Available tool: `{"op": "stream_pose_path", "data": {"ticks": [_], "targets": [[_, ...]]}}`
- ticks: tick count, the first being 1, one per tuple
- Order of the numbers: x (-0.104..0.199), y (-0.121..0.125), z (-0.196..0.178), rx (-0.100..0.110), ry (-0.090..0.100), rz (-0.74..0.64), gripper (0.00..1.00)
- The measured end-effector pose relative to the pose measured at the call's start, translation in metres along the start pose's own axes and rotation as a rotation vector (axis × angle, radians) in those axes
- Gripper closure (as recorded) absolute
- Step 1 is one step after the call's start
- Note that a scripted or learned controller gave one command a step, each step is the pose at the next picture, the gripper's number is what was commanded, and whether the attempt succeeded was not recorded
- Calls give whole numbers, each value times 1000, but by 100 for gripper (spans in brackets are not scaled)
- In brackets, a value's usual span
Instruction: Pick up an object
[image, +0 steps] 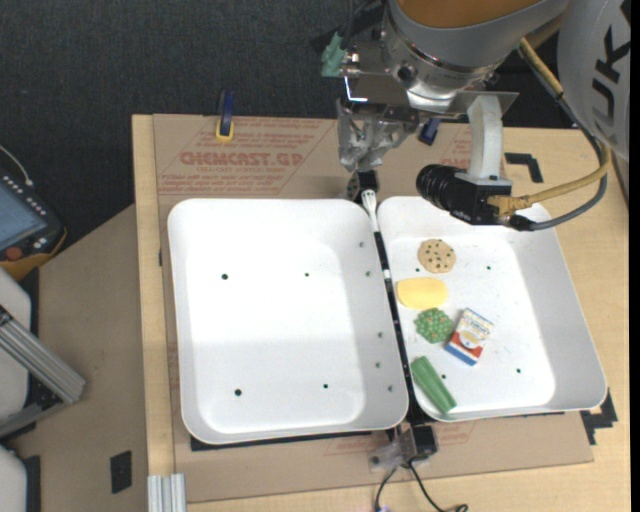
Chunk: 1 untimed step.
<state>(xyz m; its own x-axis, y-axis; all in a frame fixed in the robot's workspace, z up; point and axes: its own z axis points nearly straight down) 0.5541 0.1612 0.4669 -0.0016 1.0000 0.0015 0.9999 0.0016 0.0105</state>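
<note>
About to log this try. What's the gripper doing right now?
Gripper: above the bins' far edge, nothing visible between its fingers; open or shut cannot be told.

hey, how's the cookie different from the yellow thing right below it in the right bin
The cookie is round and tan with dark chips; the yellow piece is a plain, smooth, wider oval with no markings. The cookie sits nearer the far wall of the right bin, while the yellow piece lies closer to the green items. Both lie flat on the bin floor, close together, with the gripper well away from them.
</note>
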Motion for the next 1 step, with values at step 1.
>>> {"op": "stream_pose_path", "data": {"ticks": [1], "targets": [[54,37,166,26,-6,-2,100]]}}
